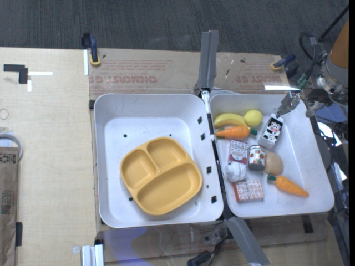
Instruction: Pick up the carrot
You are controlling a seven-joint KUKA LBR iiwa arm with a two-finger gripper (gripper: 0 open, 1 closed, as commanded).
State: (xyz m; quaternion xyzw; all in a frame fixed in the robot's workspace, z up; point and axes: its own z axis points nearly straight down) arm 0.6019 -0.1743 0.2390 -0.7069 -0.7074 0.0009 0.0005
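Two carrots lie in the right bin (319,165). One carrot (233,132) rests at the left side, just below a banana (229,119). The other carrot (289,185) lies near the front right, beside a brown round item (273,163). My gripper (298,106) hangs over the bin's back right corner, above and to the right of a black-and-white cow-print carton (270,132). Its fingers (286,105) are spread open with nothing between them. It is well apart from both carrots.
A yellow divided plate (161,174) sits in the left bin (111,148). The right bin also holds a lemon (253,117), a small can (256,157), two small red-and-white boxes (238,151), (248,190) and a white object (235,172). Clamps sit on the back edge.
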